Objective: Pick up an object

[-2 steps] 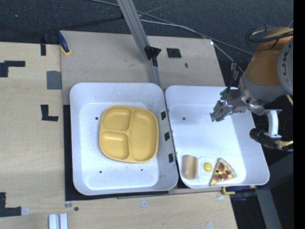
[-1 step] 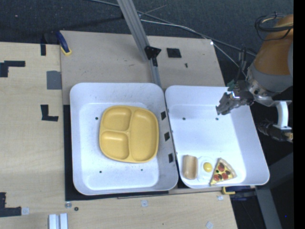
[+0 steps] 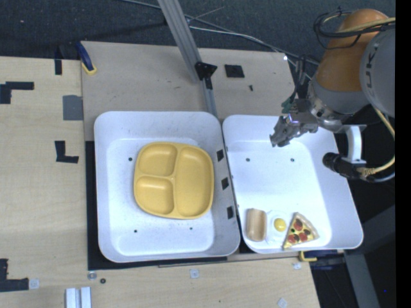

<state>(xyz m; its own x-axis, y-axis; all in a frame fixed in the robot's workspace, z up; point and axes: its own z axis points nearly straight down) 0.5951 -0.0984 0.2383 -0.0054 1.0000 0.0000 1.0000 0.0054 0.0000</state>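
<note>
Toy pizza slice [image 3: 300, 230], fried egg [image 3: 279, 224] and bread piece [image 3: 255, 224] lie well below the gripper [image 3: 280, 138] in the right bin [image 3: 334, 191]; whether it is clenched, I cannot tell.

Yellow three-compartment plastic plate [image 3: 173, 179] in left white bin [image 3: 109, 172]; brown toast-like toy [image 3: 255, 224], white-yellow fried egg toy [image 3: 279, 225], red-dotted pizza slice toy [image 3: 300, 230] right.

Even, diffuse overhead light keeps the scene bright with no hard shadows. The white bin [image 3: 292, 185] beneath the gripper [image 3: 280, 138] is near overexposed, with a faint bluish cast. To the gripper's left, the yellow tray [image 3: 173, 179] carries soft sheen and thin edge shadows. The image is low-resolution and slightly soft; the gripper itself reads dark and blurry.
</note>
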